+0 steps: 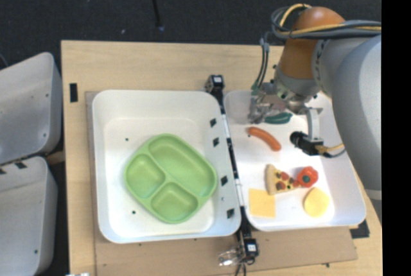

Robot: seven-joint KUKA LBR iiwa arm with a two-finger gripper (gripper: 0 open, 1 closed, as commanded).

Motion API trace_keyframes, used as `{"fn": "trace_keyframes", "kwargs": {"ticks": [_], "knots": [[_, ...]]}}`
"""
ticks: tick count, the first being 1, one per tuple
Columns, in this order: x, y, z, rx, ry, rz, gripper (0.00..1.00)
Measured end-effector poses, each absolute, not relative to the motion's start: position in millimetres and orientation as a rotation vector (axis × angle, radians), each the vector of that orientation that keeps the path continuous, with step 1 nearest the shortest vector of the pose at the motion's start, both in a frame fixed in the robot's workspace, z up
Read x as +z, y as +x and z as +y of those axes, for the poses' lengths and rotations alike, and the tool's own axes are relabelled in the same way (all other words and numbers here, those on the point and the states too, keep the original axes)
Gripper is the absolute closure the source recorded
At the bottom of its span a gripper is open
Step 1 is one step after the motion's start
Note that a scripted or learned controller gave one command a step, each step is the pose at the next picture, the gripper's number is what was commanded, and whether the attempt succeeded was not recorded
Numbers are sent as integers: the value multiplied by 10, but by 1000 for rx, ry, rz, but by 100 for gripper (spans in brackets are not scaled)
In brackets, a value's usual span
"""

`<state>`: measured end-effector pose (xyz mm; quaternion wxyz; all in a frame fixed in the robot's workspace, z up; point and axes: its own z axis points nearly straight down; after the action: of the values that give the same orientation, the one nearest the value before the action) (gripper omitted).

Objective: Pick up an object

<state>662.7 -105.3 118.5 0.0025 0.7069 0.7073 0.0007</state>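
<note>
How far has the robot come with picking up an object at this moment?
Done: the gripper has reached the far end of the right bin. In hand: nothing that I can see; it sits low beside a teal object. Left: the grasp and the lift. The sausage, pizza slice, tomato and cheese square lie in the bin.

No text, label, brand, number or sign can be read anywhere on the bench or bins.

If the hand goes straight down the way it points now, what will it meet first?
Probably the teal object lying right under the hand at the back of the right bin. The sausage lies nearer the camera, apart. Depth is unclear here.
</note>
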Motion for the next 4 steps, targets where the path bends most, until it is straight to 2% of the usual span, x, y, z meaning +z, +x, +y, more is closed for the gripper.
{"fn": "trace_keyframes", "kwargs": {"ticks": [3, 4], "knots": [[2911, 6665, -1113, 6, 2213, 2221, 100], [2870, 6506, -688, -1, 2217, 2226, 100]]}}
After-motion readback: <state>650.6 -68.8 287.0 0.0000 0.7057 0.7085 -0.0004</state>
